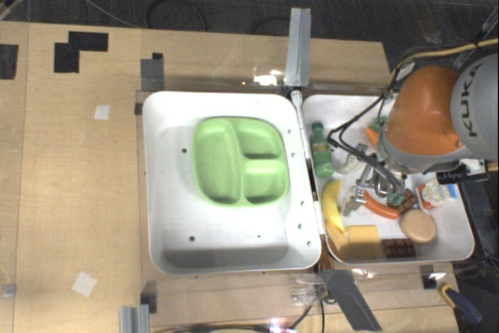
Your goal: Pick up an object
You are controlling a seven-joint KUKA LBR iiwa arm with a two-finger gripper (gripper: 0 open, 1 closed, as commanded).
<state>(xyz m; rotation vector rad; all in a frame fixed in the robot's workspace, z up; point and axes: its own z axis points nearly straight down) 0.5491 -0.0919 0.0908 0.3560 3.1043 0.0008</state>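
Green tray [238,161]: one; white bins [168,191]: two.

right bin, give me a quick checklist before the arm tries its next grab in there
1. Gripper is over the right white bin: ok.
2. Jaws open or shut: cannot tell.
3. Anything held: cannot tell.
4. Targets nearby: yellow banana, orange carrot, round tan disc: ok.
5. Space around targets: not ok, items crowd together.
6. Green divided plastic tray sits apart in the left white bin: ok.
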